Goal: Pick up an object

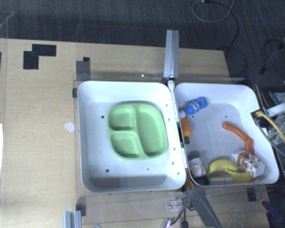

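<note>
The right bin [213,122] holds several loose objects. A small bottle with a blue cap [194,106] lies at its back left. An orange tube [185,127] rests along the left wall. A bent orange carrot-like piece [237,131] lies towards the right. At the front are a yellow banana [225,167], a small orange and white carton [250,163], a small can [195,166] and a dark comb-like piece [221,179]. A green divided plate [135,129] lies in the middle of the left bin [92,170].
A metal post [171,56] stands behind the wall between the bins. Cables and a white fitting [280,110] crowd the bench just past the right bin's right rim. Wooden bench top [33,127] stretches to the left.
</note>
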Robot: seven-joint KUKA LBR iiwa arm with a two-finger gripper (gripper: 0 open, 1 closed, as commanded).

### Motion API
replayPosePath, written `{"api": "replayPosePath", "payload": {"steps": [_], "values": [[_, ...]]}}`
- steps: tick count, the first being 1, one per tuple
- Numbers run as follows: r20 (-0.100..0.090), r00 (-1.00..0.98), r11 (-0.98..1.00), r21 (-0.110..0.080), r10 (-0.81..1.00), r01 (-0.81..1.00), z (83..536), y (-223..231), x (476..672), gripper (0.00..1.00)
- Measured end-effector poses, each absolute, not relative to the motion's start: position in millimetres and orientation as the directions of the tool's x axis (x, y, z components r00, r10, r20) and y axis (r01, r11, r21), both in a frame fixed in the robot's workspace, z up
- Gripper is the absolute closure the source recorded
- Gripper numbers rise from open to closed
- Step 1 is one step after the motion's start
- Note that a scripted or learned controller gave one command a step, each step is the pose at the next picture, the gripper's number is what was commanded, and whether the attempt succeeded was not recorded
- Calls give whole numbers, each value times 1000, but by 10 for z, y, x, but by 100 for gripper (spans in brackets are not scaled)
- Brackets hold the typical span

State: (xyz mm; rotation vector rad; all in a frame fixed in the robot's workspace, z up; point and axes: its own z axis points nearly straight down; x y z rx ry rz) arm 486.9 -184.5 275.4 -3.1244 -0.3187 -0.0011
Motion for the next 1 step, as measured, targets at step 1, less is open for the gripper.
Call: {"api": "replayPosePath", "payload": {"steps": [1], "values": [[1, 979, -979, -1, 202, 202, 2744, -1985, 4868, 100]]}}
